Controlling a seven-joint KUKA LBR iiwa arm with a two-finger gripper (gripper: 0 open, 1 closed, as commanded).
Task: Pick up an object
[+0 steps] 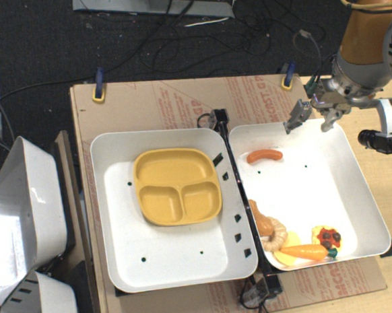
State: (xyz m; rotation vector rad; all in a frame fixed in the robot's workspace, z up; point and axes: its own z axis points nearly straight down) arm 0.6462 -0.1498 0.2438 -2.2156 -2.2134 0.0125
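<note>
Glossy yellow plastic tray (178, 186) in smooth white plastic bin (123, 259) on brown cardboard (171, 100).

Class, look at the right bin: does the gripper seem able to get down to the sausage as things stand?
Probably yes. The gripper hangs open over the bin's far rim, and the sausage lies alone on bare floor, well apart from the other toys.

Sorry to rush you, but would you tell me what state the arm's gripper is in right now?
Two-finger gripper: open, its fingers spread, nothing between them, above the far edge of the right shallow white bin.
</note>
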